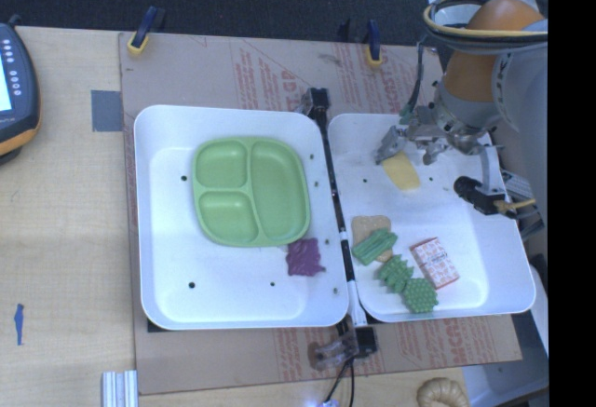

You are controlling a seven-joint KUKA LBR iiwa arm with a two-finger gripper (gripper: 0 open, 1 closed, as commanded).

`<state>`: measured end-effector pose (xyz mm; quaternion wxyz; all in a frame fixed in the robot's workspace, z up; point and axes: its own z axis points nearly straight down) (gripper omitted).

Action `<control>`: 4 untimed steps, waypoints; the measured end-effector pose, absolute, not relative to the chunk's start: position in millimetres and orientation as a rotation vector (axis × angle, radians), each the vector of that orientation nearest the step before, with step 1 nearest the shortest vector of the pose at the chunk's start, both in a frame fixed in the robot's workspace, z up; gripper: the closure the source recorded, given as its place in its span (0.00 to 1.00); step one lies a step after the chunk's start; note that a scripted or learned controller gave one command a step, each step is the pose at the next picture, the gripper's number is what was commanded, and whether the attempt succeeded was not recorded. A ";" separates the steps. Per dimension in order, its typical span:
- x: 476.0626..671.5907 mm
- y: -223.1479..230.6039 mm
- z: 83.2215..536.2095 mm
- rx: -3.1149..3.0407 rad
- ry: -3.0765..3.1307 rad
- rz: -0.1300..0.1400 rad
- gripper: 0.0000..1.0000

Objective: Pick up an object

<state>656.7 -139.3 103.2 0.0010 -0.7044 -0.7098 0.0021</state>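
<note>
Gripper (411, 145) hovers touching yellow block (403, 173) below.

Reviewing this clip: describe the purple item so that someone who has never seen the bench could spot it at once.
Start at the left white bin, which holds a green divided plate. Just off the plate's lower right corner, near the divider between the bins, lies the small purple object. It is the only purple thing on the bench; the other small items lie in the right bin.

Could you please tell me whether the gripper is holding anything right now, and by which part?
It cannot be told: the gripper hovers at the yellow piece in the right bin.
</note>
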 end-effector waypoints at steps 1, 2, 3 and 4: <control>656.1 -139.7 91.8 -2.212 -2.226 0.007 0.00; 656.4 -141.5 92.4 -2.215 -2.225 0.005 0.00; 656.6 -152.3 92.7 -2.219 -2.224 0.002 0.00; 656.7 -152.5 92.7 -2.218 -2.225 0.003 0.00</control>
